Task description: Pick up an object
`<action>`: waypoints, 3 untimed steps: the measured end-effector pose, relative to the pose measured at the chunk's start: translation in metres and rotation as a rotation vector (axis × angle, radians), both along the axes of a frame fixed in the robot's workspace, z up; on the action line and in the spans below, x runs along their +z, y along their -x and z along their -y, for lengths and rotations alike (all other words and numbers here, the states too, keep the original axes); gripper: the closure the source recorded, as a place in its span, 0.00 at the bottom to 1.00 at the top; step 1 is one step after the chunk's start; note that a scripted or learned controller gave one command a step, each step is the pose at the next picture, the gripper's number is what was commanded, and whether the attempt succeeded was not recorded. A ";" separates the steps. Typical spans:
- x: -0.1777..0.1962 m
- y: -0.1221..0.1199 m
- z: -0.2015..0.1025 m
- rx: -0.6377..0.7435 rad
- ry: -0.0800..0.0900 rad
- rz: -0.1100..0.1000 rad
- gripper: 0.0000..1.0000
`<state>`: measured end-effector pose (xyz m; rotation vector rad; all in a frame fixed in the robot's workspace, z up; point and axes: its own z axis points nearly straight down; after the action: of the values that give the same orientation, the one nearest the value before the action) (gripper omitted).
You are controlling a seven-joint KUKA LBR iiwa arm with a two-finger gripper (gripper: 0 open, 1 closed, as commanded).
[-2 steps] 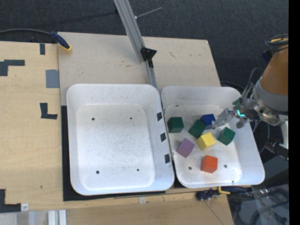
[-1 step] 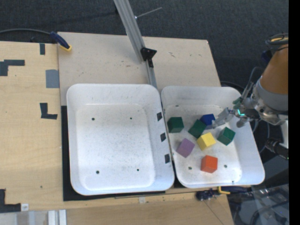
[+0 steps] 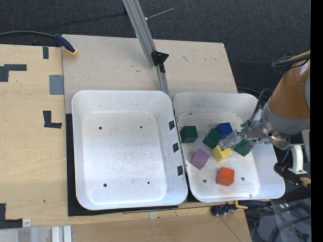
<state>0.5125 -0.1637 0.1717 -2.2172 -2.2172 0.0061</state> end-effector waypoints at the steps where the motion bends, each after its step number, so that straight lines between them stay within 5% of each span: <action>1: -0.047 0.008 0.003 0.000 0.000 0.000 0.00; 2: -0.081 0.009 0.003 0.001 0.002 0.004 0.00; 3: -0.070 0.009 0.002 0.002 -0.001 0.003 1.00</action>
<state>0.5036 -0.1655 0.1012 -2.2169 -2.2202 0.0019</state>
